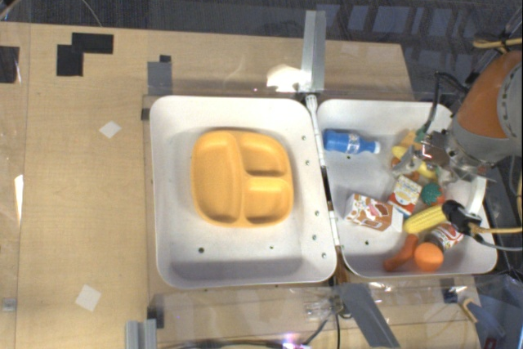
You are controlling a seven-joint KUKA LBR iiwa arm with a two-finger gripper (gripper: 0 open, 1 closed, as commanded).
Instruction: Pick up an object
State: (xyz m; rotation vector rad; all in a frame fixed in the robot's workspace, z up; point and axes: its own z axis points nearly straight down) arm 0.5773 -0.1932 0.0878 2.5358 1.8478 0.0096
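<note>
tool [425, 149] over right bin [372, 114] clutter | grip state: cannot tell | snack packet [369, 213] print probably illegible

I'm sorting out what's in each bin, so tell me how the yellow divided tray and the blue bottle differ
The yellow divided tray lies flat in the left bin, filling much of its floor; the blue bottle lies on its side in the right bin, near the far wall. The tray is far bigger and broad, with compartments; the bottle is small and slim, with a white band. The tray lies alone; the bottle shares its bin with other small items. Both are apart from the gripper.
</note>
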